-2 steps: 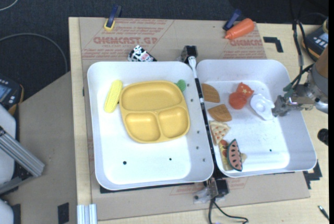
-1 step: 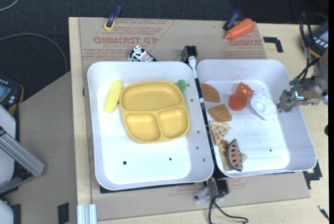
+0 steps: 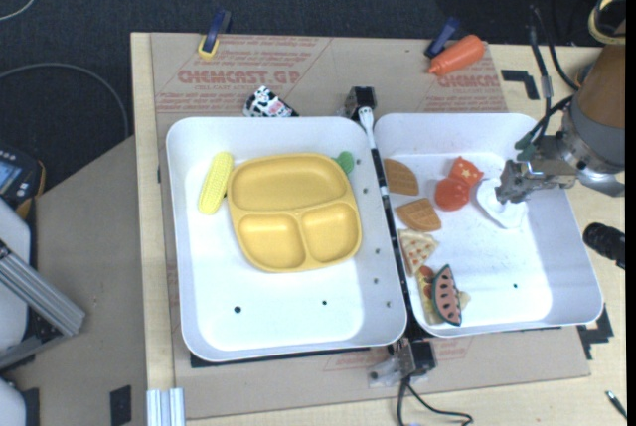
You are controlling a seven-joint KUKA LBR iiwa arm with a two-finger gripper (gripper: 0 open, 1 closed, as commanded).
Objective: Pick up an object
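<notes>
The right bin [image 3: 556, 285] holds toy food: a red strawberry-like piece [image 3: 456, 184], two brown bread-like pieces [image 3: 401, 178] [image 3: 418, 214], a tan cracker wedge [image 3: 417, 246], a watermelon slice [image 3: 444, 294] and a white object [image 3: 496, 210]. My gripper [image 3: 518, 187] reaches in from the right and hangs low over the white object's right end, just right of the red piece. Nothing shows between its fingers.
The left bin [image 3: 199, 305] holds a yellow divided tray [image 3: 294, 211], a corn cob [image 3: 215, 182] and a small green piece [image 3: 345, 160]. An orange carrot toy [image 3: 456, 55], a black-and-white toy [image 3: 266, 102] and clamps lie on the board behind the bins.
</notes>
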